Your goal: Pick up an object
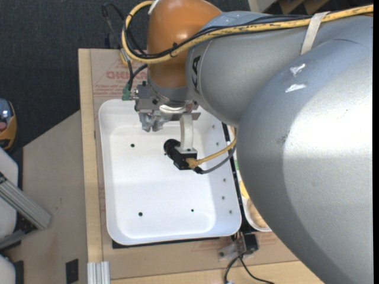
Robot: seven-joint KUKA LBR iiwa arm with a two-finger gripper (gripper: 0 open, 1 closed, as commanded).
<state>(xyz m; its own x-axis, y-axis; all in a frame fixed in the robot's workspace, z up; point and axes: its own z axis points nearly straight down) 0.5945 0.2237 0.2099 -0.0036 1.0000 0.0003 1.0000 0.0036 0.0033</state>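
Your gripper (152, 122) sits over the far end of the left bin (118, 218), close to its far wall. Claw state: can't tell from this angle, since the wrist and the orange band (172, 34) block the view. You see nothing held in it.

Just right of the gripper a white bracket (186, 132) hangs down from the wrist. A black part (176, 154) sits at its lower end, over the bin floor, and a yellow cable (216, 154) runs from it to the right. You can't tell whether the black part touches the floor.

Object to pick: you can't locate it for certain. The left bin floor shows small dark dots (140, 213): one near the gripper, two towards the near wall, and a few along the right side. They're too small to tell whether they're marks or items.

The grey arm (308, 147) covers most of the right bin (253, 218), leaving you a sliver of its near-left corner beside the left bin.

Both bins rest on the brown bench (89, 158), which has red print by the far-left corner.
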